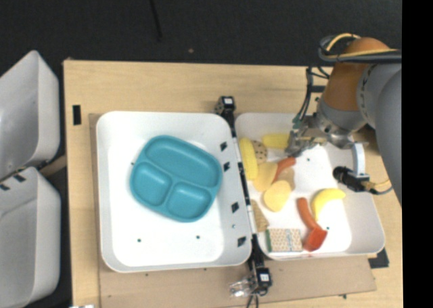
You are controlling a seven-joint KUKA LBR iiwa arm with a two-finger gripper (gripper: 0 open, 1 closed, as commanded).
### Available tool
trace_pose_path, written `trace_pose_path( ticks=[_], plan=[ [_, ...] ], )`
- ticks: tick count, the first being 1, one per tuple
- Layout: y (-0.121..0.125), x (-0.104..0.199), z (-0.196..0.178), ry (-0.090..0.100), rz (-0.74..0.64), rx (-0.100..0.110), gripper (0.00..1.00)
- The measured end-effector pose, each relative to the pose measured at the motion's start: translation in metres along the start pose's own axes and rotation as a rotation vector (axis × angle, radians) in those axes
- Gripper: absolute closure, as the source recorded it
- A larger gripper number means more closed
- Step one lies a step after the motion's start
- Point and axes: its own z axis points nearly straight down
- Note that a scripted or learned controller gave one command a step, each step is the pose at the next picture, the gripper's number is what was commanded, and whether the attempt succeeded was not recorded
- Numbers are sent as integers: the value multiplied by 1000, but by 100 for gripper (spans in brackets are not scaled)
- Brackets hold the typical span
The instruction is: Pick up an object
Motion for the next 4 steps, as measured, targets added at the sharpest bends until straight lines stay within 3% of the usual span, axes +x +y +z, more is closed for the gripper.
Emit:
trace_pose_path(
  ticks=[1, 3, 4],
  plan=[
    [-2, 0, -60, 0, 1, -7, 100],
    [-6, -5, -135, 0, -3, -6, 100],
    [0, 45, -143, 1, -10, -5, 100]
  ],
)
